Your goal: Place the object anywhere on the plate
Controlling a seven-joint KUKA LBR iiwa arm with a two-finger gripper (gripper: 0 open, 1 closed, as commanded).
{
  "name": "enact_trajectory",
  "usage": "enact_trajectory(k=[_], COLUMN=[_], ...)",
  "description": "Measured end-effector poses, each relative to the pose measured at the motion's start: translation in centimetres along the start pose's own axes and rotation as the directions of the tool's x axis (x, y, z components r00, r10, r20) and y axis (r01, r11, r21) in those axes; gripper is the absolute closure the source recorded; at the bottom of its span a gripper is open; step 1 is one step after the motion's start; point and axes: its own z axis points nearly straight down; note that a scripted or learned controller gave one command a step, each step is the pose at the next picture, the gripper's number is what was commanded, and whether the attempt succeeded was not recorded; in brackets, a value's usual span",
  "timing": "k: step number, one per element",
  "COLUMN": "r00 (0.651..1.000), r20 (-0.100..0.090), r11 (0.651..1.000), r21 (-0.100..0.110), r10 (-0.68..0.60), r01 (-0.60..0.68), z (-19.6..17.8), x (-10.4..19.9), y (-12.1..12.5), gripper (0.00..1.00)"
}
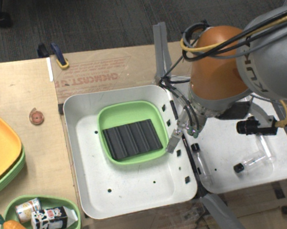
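Camera view looking down on the bench: the thing that matters looks to me like the dark ribbed slab (pixel 132 139), and it's lying flat on the green plate (pixel 127 108), filling most of it. The plate sits toward 12 o'clock in the left bin (pixel 133 192). If that's the object, the job looks pretty much done.

Handling-wise, my guess is the slab is light and fairly stiff, maybe a bit rubbery with those ridges. Lying flat like that, it gives you little to grab from above. I'd go for one of its short edges, at 3 or 9 o'clock, or pinch across a ridge.

There's also a small clear tube with a black cap (pixel 255 161) lying on its side toward 6 o'clock in the right bin (pixel 279 171). That one looks light, slick and ready to roll, so a pinch across the middle of the body would be my pick.

The arm (pixel 216 69) comes in from 3 o'clock, its orange band hanging over the wall between the bins. The wrist tilts down toward 8 o'clock. The gripper (pixel 175 141) is just beside the plate's rim at about 4 o'clock. Can't tell how far open it is, and I don't see it holding anything.
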Motion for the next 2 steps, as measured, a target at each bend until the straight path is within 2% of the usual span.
enact_trajectory(k=[1,2], r00=[0.996,0.921], r20=[0.001,0.001], r11=[0.996,0.921], r21=[0.0,0.001], r10=[0.095,0.39], r01=[-0.095,-0.39], z=[0.0,-6.4], x=[-6.6,-0.5], y=[-2.5,0.7], gripper=[0.0,0.0])
